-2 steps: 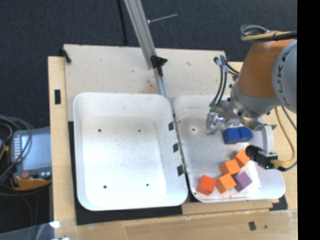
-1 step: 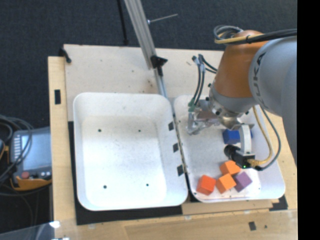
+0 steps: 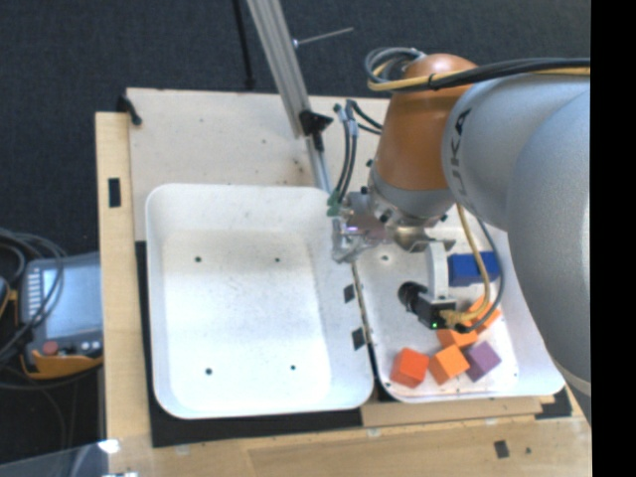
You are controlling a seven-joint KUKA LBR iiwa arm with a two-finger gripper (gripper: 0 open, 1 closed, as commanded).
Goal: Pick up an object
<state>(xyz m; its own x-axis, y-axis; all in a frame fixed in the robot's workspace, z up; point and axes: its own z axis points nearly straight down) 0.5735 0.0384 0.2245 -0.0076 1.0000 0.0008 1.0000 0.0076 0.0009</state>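
Your arm [image 3: 517, 157] reaches in from the right and covers much of the right bin [image 3: 497, 388]. Its orange band [image 3: 417, 137] sits above the wrist, and the wrist points down toward the bin's upper left part. The gripper [image 3: 348, 235] hangs just beside the edge where the two bins meet, on the right bin's side. You cannot tell from this angle whether it is open or closed, and nothing shows in its grasp.

The things you could pick lie in the right bin, well apart from the gripper. An orange block [image 3: 408, 368] sits near the front rim, with a second orange block [image 3: 449, 363] touching or almost touching it on the right, and a purple block [image 3: 483, 359] just beside that one. A blue block [image 3: 467, 269] lies farther back, partly hidden by the arm.

The left bin [image 3: 248, 296] shows a broad white floor, lightly speckled, with four small dark dots. Both bins rest on a pale wooden desk [image 3: 209, 127] over dark carpet [image 3: 119, 28]. A metal rail [image 3: 278, 48] slants down from the top to the bins' back edge, close to the gripper. A handheld device [image 3: 62, 311] with cables lies off the desk's left side.

The three front blocks crowd the front rim, so the open space around them lies behind, toward the bin's middle.
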